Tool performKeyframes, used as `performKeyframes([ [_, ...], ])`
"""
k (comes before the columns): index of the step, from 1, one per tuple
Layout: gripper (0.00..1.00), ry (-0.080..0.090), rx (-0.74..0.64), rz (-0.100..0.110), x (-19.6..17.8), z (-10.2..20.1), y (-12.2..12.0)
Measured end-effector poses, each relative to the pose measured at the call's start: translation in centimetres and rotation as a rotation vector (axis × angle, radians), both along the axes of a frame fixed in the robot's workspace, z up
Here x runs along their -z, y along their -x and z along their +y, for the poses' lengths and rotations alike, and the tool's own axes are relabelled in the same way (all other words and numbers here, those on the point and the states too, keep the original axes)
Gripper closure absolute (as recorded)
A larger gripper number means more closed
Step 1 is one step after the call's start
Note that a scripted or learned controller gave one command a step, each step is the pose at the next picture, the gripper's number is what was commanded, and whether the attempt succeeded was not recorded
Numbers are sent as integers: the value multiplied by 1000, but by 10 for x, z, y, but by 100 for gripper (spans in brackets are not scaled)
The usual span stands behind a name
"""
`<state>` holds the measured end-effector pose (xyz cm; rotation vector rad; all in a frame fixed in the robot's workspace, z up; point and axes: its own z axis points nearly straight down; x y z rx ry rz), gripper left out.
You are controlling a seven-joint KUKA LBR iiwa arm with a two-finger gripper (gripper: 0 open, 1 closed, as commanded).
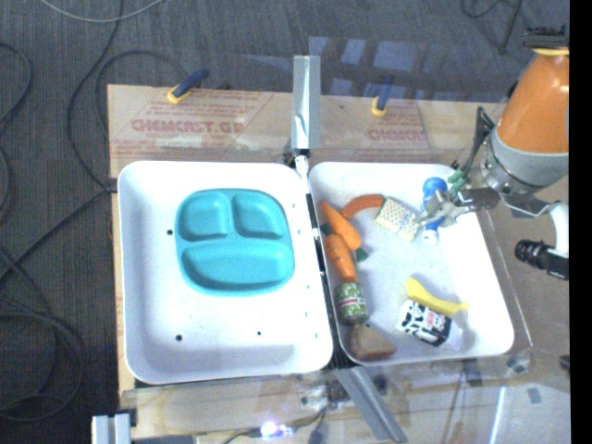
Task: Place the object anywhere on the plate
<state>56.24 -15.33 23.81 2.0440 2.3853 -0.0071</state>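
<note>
Dark grey carpet with loose cables surrounds the plywood counter (222,123). Turquoise three-section plastic plate (235,240) sits mid left white bin (148,340), nothing on it. Right white bin (490,331) holds orange carrots (340,243), a yellow banana (433,296), a black-and-white cow-print box (425,324) and a pale checkered block (396,217). Gripper (435,213) is over that bin's far right corner, beside the block; can't tell fingers' state.

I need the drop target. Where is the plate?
The blue plate lies in the middle of the left bin, across the divider from the carrots in the right bin.
</note>
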Motion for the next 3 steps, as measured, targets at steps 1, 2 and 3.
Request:
performKeyframes([
  [1, 100, -3, 8, -2, -19, -14, -48],
  [2, 100, -3, -4, 1, 39, 62, -34],
  [3, 100, -3, 54, 1, 37, 167, -54],
])
